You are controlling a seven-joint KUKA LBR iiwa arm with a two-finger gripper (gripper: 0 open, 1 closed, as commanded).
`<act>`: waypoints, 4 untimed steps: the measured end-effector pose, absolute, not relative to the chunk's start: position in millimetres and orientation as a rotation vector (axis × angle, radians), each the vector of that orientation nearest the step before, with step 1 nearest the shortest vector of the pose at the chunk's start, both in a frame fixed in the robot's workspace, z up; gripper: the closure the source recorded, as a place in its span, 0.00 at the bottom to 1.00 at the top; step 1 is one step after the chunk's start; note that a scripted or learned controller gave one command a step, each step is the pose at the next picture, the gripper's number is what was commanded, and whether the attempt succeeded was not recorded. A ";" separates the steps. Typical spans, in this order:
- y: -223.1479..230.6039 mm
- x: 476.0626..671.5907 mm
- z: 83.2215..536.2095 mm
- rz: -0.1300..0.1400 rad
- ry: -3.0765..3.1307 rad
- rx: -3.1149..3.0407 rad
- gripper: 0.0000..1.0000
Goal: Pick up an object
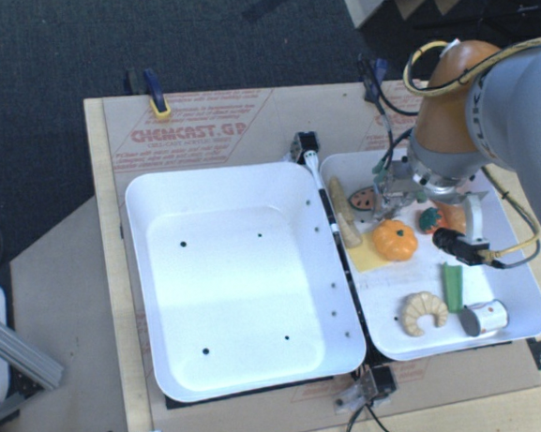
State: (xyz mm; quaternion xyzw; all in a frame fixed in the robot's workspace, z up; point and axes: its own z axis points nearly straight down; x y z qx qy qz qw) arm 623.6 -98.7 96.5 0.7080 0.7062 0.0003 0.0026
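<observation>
My gripper (388, 196) is low over the far part of the right bin (525, 277), just behind an orange pumpkin (395, 240). A small round brown-and-red piece (362, 198) lies right beside it on the left. A teal piece (428, 217) and an orange piece (452, 217) sit partly under the wrist. Nearer the front lie a tan croissant (422, 312), a green marker (454, 286) and a white-and-grey cylinder (484, 317). A tan stick (344, 216) lies along the bin's left wall, with a flat yellow piece (366, 255) beside the pumpkin.
The left bin (153, 268) stands beside the right one, sharing a ridge (334, 242). Both rest on a brown board (197, 127) with clamps at its far edge. The arm's grey body (515, 104) and cables (500, 254) cover the right bin's far right corner.
</observation>
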 end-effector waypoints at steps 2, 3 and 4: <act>-98.4 553.7 84.2 -0.005 2.222 2.229 0.00; -98.7 556.8 94.9 -0.001 2.219 2.224 1.00; -20.3 540.2 190.3 0.013 2.229 2.209 1.00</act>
